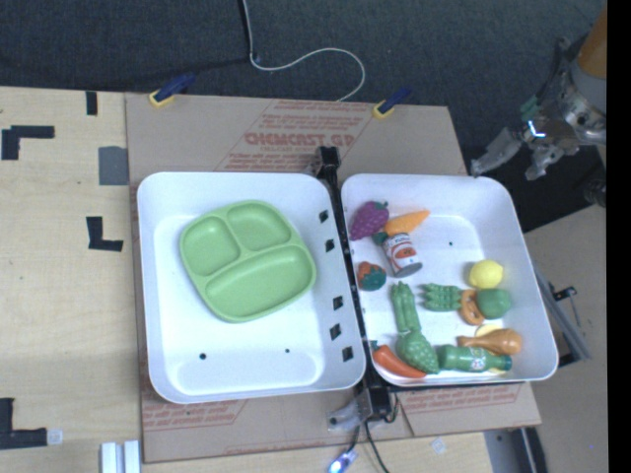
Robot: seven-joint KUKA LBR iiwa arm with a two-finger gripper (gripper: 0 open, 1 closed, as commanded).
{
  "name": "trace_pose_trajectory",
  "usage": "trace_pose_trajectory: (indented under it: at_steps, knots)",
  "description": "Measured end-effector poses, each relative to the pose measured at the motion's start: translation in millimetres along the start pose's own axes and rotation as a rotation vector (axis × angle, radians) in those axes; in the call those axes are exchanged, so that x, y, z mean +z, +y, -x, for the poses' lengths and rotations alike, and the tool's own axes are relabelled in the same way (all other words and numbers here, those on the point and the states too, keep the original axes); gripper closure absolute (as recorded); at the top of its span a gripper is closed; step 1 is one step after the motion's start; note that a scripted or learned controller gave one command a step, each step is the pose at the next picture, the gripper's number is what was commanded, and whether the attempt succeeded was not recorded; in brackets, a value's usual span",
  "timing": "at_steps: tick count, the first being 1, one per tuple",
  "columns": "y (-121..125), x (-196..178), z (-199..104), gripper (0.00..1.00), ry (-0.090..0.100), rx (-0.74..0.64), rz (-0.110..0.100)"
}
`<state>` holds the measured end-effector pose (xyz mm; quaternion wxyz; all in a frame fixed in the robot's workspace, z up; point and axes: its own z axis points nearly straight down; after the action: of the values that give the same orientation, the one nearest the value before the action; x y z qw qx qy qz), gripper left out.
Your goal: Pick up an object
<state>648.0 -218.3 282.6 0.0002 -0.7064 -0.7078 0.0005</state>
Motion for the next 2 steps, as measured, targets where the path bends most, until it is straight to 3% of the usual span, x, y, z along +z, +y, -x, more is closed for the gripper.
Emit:
trace_pose_trajectory:
  at_steps: [1, 2]
  knots:
    - [-19, -181, -24, 0.00, -0.005, -0.002, 0.018]
    - [-56, -229, -106, 0.00, 0.002, -0.008, 0.007]
